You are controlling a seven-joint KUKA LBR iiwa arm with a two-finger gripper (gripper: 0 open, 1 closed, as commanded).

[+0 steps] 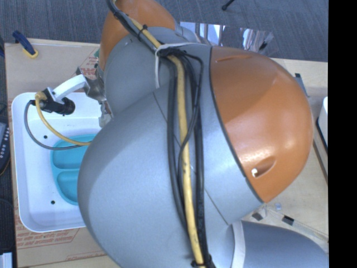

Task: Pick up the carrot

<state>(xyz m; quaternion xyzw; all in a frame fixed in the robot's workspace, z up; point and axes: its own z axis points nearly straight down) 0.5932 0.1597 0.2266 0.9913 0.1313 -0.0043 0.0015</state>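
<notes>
My grey arm (pixel 167 166) with its orange band (pixel 262 121) looms close under the camera and covers most of the bench. Its wrist end reaches over the left white bin (pixel 25 166). A white bracket (pixel 70 86) with a black plug (pixel 56 105) and a looping yellow cable (pixel 50 132) sticks out there, beside a bit of metal housing (pixel 100 96). The arm's bulk hides whatever lies beneath the wrist.
A light blue moulded item (pixel 70 169) lies in the left bin, partly under the arm. Brown cardboard (pixel 44 236) lines the bench around the bin. A blue and yellow tool (pixel 25 43) lies at the far left edge.
</notes>
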